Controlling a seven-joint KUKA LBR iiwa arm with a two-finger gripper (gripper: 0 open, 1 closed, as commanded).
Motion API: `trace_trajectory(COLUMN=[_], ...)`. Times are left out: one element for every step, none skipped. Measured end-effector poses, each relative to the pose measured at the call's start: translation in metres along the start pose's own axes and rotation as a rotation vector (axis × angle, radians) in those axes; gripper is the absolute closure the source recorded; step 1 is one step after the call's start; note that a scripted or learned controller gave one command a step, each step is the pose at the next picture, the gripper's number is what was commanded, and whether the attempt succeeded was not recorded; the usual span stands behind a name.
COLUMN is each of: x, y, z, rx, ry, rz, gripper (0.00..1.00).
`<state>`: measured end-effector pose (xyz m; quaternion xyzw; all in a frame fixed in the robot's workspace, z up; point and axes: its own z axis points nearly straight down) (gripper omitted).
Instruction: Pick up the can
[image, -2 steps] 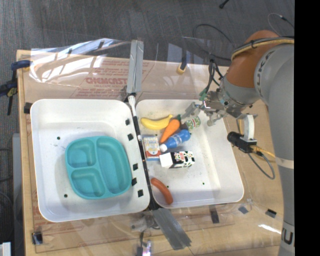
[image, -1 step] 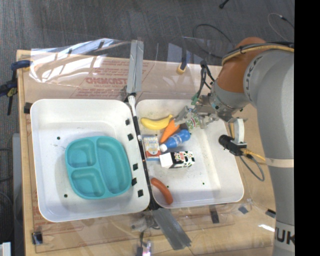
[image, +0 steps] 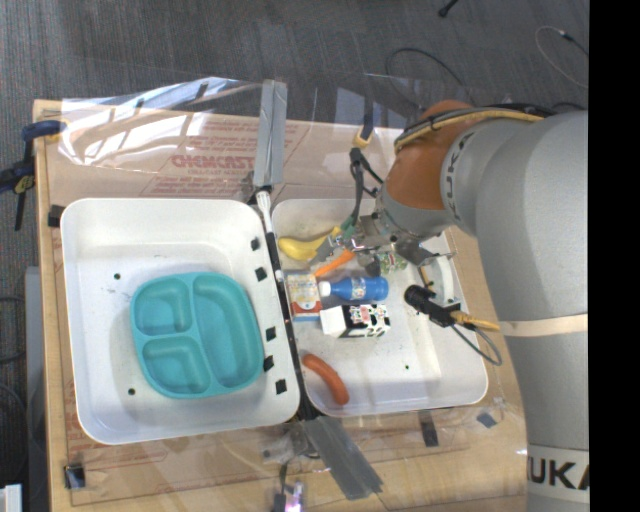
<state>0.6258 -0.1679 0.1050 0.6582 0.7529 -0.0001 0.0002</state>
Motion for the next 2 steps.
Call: trace_trajectory(x=[0.017, -0.011], y=[-0.021, -0.097], z=[0.003, -0.042], rx=[-0.019, 0.002], ry=[-0.010, 0.001], rz=[-0.081, -0.053], gripper=[0.00, 0.00])
